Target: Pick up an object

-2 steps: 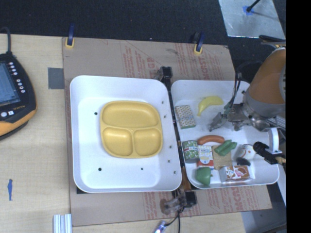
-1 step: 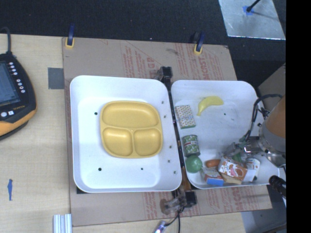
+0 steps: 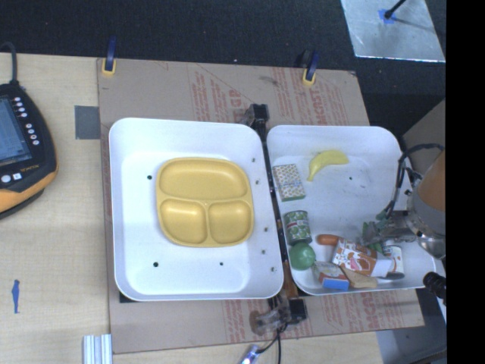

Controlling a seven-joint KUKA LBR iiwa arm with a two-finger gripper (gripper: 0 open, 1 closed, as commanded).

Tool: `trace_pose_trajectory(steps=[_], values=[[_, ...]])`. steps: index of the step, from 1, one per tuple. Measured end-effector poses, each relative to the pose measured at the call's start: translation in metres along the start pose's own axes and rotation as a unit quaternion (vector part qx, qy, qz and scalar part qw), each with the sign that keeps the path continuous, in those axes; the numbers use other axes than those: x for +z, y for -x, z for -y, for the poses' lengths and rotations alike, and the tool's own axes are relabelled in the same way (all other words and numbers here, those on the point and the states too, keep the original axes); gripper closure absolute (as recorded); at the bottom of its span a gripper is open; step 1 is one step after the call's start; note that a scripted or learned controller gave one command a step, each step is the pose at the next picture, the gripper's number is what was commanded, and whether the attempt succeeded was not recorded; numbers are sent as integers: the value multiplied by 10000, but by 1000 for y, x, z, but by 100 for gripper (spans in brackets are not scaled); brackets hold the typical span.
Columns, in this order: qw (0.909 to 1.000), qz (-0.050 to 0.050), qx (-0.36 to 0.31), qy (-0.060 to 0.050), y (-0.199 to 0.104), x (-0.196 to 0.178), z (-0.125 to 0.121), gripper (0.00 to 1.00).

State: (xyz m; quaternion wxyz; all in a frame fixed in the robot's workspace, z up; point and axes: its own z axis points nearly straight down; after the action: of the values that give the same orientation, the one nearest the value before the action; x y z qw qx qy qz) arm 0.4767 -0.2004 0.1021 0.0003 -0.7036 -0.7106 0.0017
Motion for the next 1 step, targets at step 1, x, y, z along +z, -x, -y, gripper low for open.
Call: trace_pose_trajectory(steps=[1], values=[[10000,-7,10,3,-49,-55,0,100]])
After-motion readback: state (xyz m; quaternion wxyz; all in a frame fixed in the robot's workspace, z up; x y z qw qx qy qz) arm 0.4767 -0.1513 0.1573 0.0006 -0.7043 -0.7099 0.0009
